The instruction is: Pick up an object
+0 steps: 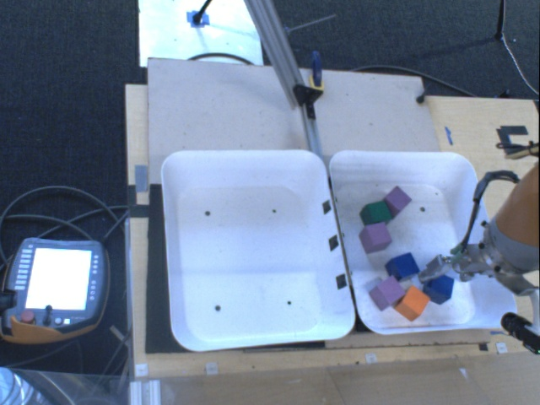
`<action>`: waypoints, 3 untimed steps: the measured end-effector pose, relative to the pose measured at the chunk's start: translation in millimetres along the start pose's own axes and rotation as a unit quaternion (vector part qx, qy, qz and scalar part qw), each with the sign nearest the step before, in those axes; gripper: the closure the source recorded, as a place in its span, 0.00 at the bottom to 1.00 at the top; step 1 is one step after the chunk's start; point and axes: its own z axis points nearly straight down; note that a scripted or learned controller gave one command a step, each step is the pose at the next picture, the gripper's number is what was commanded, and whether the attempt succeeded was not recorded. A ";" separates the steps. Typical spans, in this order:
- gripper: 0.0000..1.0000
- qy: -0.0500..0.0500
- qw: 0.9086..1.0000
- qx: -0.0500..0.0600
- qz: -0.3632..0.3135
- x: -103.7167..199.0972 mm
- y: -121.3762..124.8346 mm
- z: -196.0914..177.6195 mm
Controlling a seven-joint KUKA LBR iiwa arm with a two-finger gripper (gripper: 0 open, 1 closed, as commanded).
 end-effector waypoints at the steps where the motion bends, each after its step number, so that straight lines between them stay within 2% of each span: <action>1: 1.00 -0.001 1.000 -0.001 -0.002 -0.2 1.0 -12.2; 3: 1.00 -0.002 1.000 -0.001 -0.002 13.6 7.9 -107.5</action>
